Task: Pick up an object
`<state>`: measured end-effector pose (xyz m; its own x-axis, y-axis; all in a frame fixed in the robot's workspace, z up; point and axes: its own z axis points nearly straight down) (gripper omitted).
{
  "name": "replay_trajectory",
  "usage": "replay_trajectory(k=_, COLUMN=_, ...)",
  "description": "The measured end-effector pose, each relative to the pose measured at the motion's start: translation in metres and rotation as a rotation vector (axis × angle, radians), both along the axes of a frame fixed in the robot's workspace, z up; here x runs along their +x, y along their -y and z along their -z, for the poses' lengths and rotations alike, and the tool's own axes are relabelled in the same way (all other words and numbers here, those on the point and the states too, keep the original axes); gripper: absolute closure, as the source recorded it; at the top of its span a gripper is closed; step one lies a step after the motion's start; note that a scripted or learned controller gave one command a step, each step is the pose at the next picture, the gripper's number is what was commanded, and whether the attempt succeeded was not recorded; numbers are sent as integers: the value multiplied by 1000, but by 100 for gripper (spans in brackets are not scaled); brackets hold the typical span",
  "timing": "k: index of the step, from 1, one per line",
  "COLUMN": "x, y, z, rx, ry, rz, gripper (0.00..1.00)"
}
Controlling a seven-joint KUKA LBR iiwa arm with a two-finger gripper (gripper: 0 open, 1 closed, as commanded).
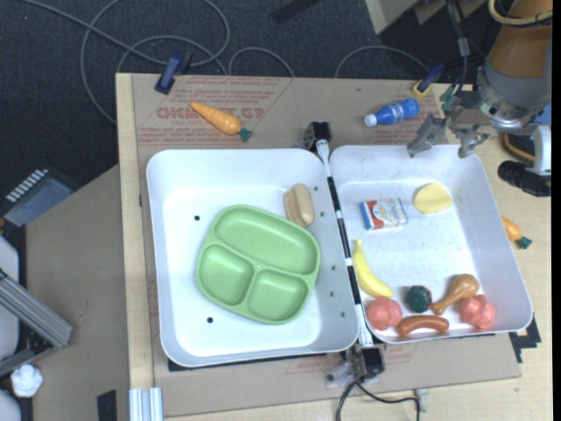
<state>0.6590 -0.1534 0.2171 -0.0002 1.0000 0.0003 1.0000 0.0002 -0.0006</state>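
A: What sits below the gripper?
B: Its two fingers are spread wide, holding nothing, over the far edge of the right bin. Largest, well down-left in the other bin, is a smooth green three-compartment plastic tray, a tan bread roll touching its rim.
A: And nearer?
B: Just below: a pale yellow rounded piece and a small printed carton. Farther down: banana, drumstick, sausage.

The grey arm, orange-banded above the wrist, reaches in from the right, its claw spread wide, holding nothing.
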Motion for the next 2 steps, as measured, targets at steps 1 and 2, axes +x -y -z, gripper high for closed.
replay_trajectory(k=1, x=6, y=51, z=131, rx=1, ry=-5, rz=0, gripper=0)
replay_trajectory(k=2, x=-16, y=65, z=131, rx=9, ry=2, rz=-4, gripper=0)
